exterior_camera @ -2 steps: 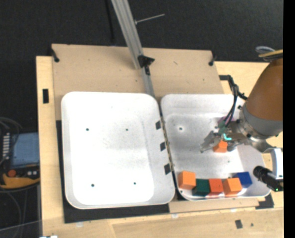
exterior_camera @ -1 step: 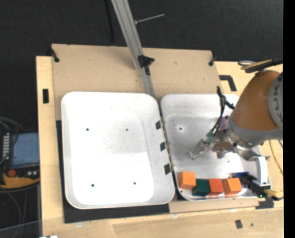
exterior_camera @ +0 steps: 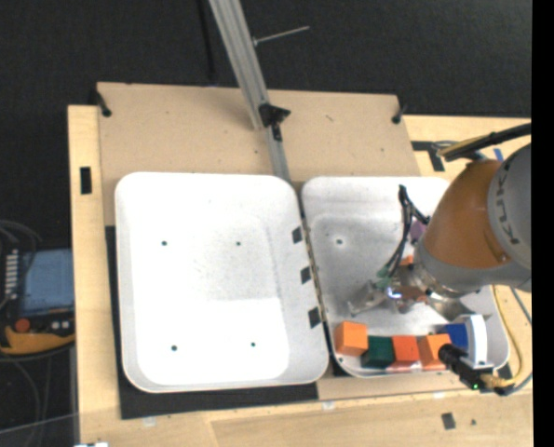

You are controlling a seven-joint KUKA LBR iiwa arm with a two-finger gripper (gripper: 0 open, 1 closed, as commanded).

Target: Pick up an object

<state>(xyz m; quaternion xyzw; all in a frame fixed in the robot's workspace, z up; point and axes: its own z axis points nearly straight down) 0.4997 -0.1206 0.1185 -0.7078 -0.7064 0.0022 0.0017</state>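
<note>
While the jaws (exterior_camera: 381,293), state untellable, hang above, orange block (exterior_camera: 353,336), green block (exterior_camera: 381,350) crowd the right bin (exterior_camera: 351,212).

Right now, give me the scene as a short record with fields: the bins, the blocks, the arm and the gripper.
left bin: no blocks in it
right bin: blocks along its near edge
blocks: orange block, green block, more orange, blue block
arm: over the right bin
gripper: low above the blocks, grasp unclear

Blue box (exterior_camera: 48,280) beside left bin (exterior_camera: 211,277)
</note>
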